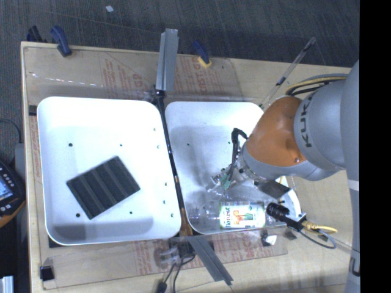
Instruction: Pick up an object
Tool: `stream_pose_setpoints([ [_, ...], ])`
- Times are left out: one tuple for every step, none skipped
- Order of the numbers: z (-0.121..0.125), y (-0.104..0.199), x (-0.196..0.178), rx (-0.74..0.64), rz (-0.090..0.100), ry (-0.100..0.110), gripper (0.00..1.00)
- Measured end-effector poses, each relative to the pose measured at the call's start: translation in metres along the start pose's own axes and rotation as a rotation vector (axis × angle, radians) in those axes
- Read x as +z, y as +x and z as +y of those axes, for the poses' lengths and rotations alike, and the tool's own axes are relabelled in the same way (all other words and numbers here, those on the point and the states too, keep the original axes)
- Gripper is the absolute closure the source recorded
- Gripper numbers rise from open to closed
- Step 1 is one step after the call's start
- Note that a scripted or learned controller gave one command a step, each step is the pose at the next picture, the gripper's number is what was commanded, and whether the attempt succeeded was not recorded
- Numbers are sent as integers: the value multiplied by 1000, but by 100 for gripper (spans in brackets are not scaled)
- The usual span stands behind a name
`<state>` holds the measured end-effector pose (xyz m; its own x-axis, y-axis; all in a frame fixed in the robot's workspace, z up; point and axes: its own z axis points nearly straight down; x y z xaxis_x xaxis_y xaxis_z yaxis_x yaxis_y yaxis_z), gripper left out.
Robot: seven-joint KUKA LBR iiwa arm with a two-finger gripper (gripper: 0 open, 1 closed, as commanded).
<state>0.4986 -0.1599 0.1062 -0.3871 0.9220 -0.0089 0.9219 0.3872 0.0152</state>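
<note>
Floor: we see dark grey carpet [232, 11] beyond the bench's far edge.
Bench: our pale wooden top [91, 63] carries faint red printing.
Clamps: we count two blue clamps [60, 40] on the far edge, left.
Light: we find it even, with soft shadows.
Left edge: a dark device with a small screen [7, 191].

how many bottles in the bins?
1 that I can make out: a clear bottle with a green label, lying on its side in the right bin, near its front edge. The arm may hide more.
</note>
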Motion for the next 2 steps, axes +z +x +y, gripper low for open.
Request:
stream_pose_setpoints([
  [0, 0, 0, 0, 0, 0, 0],
  [3, 0, -10, -6, -1, -3, 100],
])
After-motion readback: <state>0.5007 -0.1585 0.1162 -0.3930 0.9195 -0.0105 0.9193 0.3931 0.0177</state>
